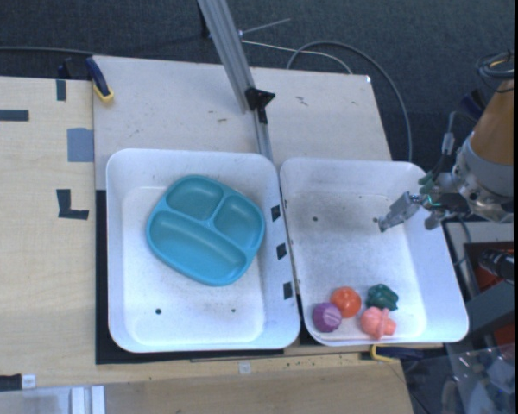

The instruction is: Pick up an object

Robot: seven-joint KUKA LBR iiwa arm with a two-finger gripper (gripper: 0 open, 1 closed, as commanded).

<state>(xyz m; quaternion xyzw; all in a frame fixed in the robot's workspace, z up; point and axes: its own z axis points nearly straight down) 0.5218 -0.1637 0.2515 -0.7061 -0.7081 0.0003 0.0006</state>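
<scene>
Four small toys (356, 307) sit in right bin's (328, 188) near corner; gripper (407, 211) hovers above w/ nothing held, fingers prob. apart.

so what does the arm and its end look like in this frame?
The arm is grey with an orange band above the wrist. A dark cable runs beside it. The gripper is a small grey metal assembly with a green patch near its base, ending in two thin jaws.
</scene>
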